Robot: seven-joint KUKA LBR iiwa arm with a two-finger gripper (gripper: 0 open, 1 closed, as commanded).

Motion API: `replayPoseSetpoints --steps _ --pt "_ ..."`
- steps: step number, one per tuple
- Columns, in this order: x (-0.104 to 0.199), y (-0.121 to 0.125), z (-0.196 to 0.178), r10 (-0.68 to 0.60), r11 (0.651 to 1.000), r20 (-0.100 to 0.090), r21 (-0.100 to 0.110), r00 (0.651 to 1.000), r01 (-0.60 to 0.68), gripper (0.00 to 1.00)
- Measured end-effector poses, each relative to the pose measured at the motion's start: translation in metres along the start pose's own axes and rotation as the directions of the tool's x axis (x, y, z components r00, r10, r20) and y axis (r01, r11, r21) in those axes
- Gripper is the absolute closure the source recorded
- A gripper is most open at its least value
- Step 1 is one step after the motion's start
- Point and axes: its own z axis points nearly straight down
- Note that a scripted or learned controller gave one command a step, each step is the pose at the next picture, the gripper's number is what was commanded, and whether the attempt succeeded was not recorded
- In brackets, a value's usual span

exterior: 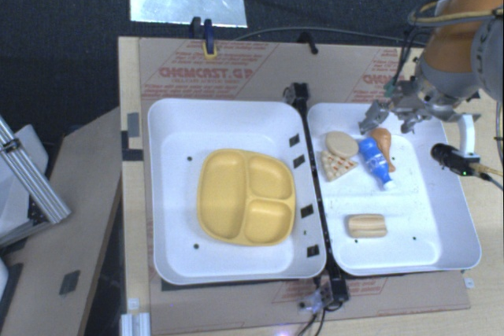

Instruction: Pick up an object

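In the right bin [449,248], nearest the camera at about 6 o'clock, a toy bread roll [366,225] lies alone; farther in, toward 12 o'clock, a blue bottle [375,161] lies slantwise, touching a waffle-patterned toy wedge [339,166] at its 9 o'clock and a tan round piece [341,143] at its 10 o'clock, with a toy drumstick [383,142] at its 1 o'clock. The left bin [169,193] holds a yellow divided plate [246,195]; beyond, at the right bin's far rim, the gripper [391,116] hangs over the drumstick with nothing seen between its fingers, and whether they are apart I cannot tell.
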Motion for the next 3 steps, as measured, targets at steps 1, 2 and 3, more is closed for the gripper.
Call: replayPoseSetpoints --steps 1,2,3 --pt "0.0 0.003 -0.007 -0.002 1.0 0.002 -0.012 1.0 0.002 0.0" --pt "-0.001 0.005 0.054 -0.001 1.0 0.001 -0.01 1.0 0.001 0.0" --pt "-0.001 0.009 0.099 -0.001 1.0 0.001 -0.018 1.0 0.001 0.0"
